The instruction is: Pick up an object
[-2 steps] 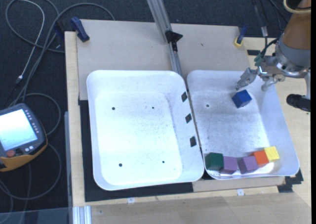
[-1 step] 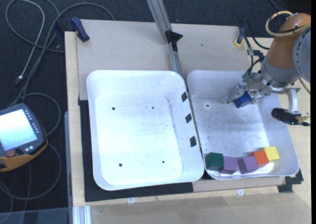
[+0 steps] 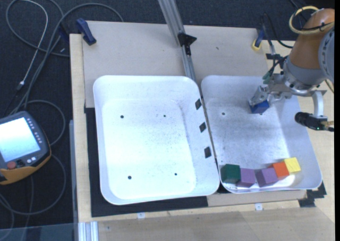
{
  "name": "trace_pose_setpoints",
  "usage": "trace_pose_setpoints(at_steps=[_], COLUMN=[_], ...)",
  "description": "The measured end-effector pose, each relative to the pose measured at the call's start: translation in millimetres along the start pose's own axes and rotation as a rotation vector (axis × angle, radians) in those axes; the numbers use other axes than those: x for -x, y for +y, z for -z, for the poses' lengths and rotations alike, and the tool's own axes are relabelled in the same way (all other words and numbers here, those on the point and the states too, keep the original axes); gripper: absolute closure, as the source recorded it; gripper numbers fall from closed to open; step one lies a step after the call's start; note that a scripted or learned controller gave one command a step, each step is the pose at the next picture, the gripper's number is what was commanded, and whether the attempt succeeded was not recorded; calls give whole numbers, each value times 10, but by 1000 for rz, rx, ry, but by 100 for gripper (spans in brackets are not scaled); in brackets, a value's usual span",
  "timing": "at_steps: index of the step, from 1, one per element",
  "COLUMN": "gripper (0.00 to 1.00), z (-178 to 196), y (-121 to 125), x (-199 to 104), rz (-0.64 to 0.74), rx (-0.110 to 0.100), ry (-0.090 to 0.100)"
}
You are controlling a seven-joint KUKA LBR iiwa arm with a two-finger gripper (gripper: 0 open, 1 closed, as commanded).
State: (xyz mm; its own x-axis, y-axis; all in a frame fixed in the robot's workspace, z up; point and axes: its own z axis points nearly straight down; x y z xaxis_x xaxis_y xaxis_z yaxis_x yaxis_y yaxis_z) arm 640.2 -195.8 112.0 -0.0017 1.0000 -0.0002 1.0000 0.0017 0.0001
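Gripper [image 3: 260, 100] around blue block [image 3: 260, 107]

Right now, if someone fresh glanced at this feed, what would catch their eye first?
Probably the row of colored blocks along the near edge of the right bin: green, purple, orange and yellow, packed side by side. Next, the gripper over that bin's far part, with a blue block at its tip. The left bin shows just dark specks.

One fixed overhead camera looks down slantwise on both bins [image 3: 106, 91].
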Motion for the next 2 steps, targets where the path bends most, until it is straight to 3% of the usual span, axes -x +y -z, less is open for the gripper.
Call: trace_pose_setpoints(at_steps=[1, 2], gripper=[100, 100], z=[202, 919], y=[191, 340], x=[-686, -1656], rz=[6, 8], rx=[5, 8], ry=[3, 4])
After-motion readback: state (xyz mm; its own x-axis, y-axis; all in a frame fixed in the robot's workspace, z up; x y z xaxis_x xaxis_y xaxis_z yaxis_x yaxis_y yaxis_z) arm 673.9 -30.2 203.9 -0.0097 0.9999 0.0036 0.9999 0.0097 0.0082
